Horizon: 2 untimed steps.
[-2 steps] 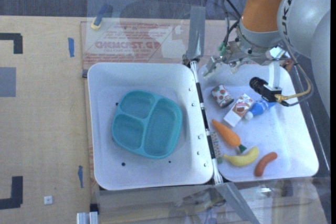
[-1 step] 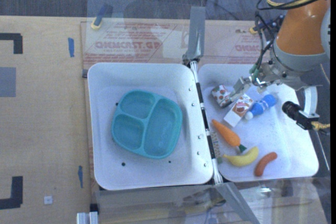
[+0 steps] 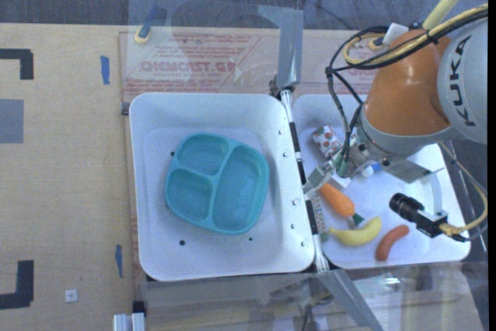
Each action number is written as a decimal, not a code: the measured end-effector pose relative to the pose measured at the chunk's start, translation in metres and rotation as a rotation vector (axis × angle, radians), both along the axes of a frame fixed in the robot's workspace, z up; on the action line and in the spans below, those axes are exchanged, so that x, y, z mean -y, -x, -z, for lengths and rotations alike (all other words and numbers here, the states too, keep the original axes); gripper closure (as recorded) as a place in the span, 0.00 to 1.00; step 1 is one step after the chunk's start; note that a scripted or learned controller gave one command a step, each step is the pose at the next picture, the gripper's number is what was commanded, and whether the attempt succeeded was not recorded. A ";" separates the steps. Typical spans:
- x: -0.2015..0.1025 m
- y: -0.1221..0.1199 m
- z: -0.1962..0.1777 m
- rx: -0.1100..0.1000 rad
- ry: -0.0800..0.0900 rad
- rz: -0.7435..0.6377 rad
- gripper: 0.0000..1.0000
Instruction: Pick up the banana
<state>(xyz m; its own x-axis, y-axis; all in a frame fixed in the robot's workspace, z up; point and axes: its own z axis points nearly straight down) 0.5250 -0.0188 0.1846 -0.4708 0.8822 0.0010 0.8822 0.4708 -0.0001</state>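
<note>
The yellow banana (image 3: 356, 232) lies flat near the front edge of the right bin (image 3: 453, 244), its green-tipped stem pointing up towards an orange carrot (image 3: 338, 199). My gripper (image 3: 335, 169) hangs over the left part of the right bin, just above the carrot's upper end and a short way behind the banana. It is apart from the banana, and nothing shows in its grasp. The grey and orange arm (image 3: 407, 101) covers the back of the right bin.
A red sausage-shaped toy (image 3: 391, 242) lies just right of the banana. A small white and red patterned object (image 3: 325, 139) sits behind the gripper. A teal divided plate (image 3: 217, 184) rests in the left bin (image 3: 151, 244). A black cylinder on a cable (image 3: 415, 213) hangs over the right bin.
</note>
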 end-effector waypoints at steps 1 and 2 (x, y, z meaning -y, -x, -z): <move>0.013 -0.026 -0.175 0.004 0.002 0.189 0.00; -0.043 0.046 -0.035 -0.001 0.001 0.397 0.00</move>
<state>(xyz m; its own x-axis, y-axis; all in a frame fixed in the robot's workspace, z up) 0.4791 0.0246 0.2198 -0.0935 0.9956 0.0003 0.9956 0.0935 -0.0016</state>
